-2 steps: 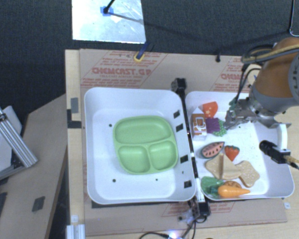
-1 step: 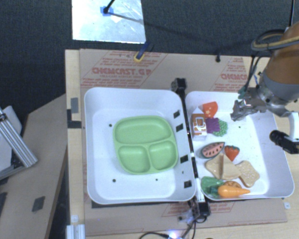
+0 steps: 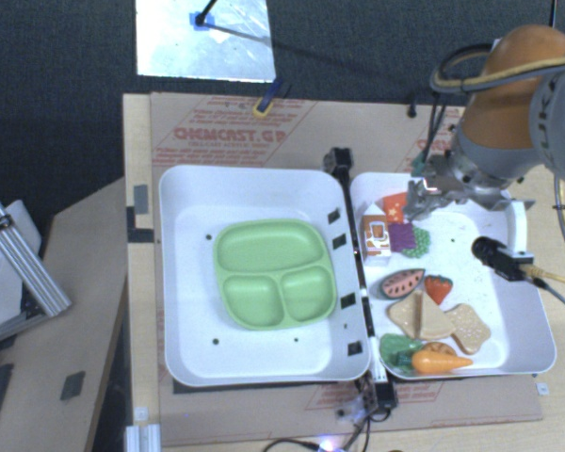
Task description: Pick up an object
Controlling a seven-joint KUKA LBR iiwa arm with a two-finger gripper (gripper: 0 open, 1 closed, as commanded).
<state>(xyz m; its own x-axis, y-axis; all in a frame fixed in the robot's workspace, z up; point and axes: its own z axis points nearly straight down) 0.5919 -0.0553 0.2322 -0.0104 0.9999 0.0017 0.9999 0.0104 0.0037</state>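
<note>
The right bin [image 3: 532, 332] holds several toy foods. At its near left are an orange carrot [image 3: 441, 359] on a green leafy piece [image 3: 395, 348], with two bread slices [image 3: 417, 316] [image 3: 469, 328] just behind. A watermelon slice [image 3: 402, 282] and a red strawberry [image 3: 438, 289] lie mid-bin. Further back sit a small carton [image 3: 376, 235], purple grapes [image 3: 402, 238] beside a green cluster [image 3: 420, 243], and an orange-red piece [image 3: 395, 205]. My gripper [image 3: 421, 199] hangs over the bin's far part, just above the orange-red piece and the grapes. Nothing shows between its fingers.
The left bin [image 3: 184, 215] holds a green divided plate [image 3: 272, 273]. A black hinge strip [image 3: 350, 252] runs between the two bins. The arm's grey and orange wrist [image 3: 508, 92] fills the space above the right bin's far right corner.
</note>
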